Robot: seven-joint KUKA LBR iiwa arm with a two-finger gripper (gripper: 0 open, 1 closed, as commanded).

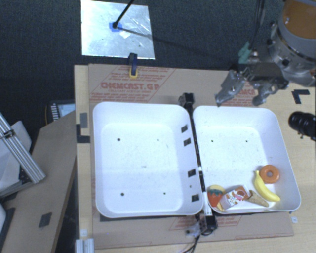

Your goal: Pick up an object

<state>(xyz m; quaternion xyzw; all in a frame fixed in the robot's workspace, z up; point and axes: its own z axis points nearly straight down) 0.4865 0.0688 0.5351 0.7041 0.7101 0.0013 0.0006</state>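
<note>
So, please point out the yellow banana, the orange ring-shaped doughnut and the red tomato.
Yellow banana (265, 188): camera view, middle of its curved body.
Orange ring-shaped doughnut (269, 179): camera view, on its ring.
Red tomato (215, 196): camera view, on its rounded side.

The arm (296, 29) is grey metal, rounded and thick, with a broad orange band (300, 15) around it near the top of the picture. Below the band sits a lighter silver-grey collar with a ridged, machined look. A dark block joins the collar to the pincer (243, 94), which is dull grey, with two stubby fingers (227, 91) of pale metal. A small teal-green piece (244, 51) sits on the pincer's upper side. Thin black cables (257, 22) run up from this area beside the arm. The metal surfaces show soft highlights and no readable markings.
</note>
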